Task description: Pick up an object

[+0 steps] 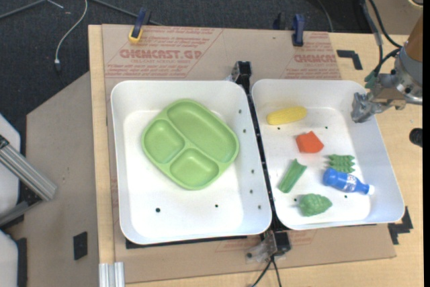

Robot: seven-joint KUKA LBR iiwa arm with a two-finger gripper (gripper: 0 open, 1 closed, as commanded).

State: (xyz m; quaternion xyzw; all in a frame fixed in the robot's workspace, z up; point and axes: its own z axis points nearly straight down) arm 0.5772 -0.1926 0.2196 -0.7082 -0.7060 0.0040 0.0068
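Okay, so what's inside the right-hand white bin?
The right bin holds a yellow corn cob, red block, green pod, blue bottle and two leafy green vegetables. The claw covers its upper right rim.

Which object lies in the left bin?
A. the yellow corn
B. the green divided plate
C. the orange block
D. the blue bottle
B: the green divided plate lies alone in the left bin, while the yellow corn, the orange block and the blue bottle all lie in the right bin.
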